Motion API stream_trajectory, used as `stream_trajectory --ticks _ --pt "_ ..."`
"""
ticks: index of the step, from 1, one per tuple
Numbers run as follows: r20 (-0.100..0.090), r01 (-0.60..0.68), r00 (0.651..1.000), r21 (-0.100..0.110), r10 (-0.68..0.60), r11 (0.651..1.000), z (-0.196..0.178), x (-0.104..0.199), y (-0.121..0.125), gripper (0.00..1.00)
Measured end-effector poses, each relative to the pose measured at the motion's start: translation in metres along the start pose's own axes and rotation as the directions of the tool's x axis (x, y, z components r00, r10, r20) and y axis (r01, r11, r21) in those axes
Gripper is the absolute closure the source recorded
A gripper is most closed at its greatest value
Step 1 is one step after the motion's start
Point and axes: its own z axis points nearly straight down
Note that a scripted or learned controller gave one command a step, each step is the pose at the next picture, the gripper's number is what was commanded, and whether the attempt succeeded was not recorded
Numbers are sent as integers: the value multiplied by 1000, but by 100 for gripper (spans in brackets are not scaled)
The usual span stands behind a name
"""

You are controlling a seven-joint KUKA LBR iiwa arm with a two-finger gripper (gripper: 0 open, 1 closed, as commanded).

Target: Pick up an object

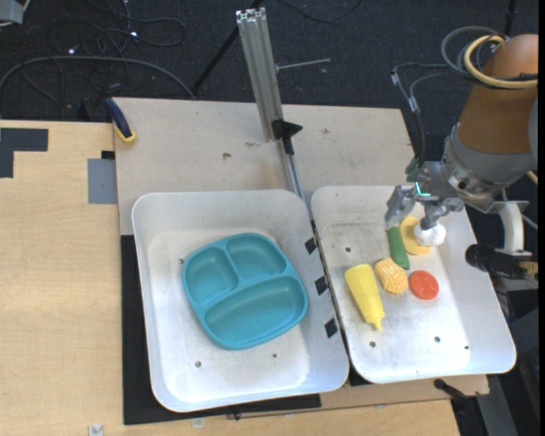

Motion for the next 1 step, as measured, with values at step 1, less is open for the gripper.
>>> stream_trajectory --ticks 1 --pt "0 0 1000 -2 0 1000 -1 0 1 0"
